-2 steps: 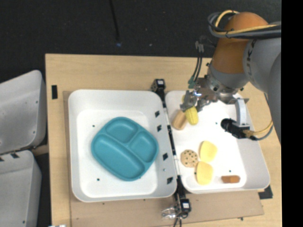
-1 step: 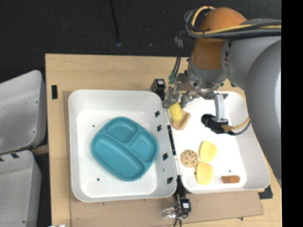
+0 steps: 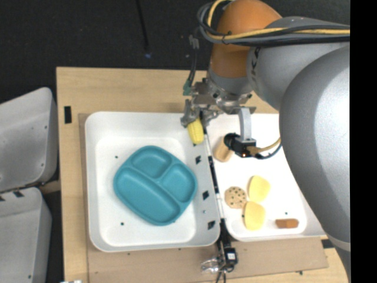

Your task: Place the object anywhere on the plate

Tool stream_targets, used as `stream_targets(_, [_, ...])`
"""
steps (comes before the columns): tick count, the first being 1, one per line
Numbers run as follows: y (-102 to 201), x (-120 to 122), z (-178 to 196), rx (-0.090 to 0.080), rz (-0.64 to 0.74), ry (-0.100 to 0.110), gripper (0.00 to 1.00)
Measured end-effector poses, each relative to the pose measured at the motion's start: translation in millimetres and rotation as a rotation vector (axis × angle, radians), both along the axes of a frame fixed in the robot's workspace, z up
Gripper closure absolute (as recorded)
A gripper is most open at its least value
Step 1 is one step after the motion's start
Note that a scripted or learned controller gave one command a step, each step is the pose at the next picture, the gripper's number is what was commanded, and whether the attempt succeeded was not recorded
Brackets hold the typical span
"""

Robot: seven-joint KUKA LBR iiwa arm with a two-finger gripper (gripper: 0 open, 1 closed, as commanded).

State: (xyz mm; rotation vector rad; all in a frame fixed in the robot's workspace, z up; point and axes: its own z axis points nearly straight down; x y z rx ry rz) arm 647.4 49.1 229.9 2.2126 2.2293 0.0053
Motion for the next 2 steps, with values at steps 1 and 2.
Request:
stream_targets(1, [42.3, 18.6, 15.3, 0.000, -0.002, -0.001, 1.00])
stream_targets(2, [39.2, 17.7, 14.5, -0.003, -0.004, 0.002, 0.00])
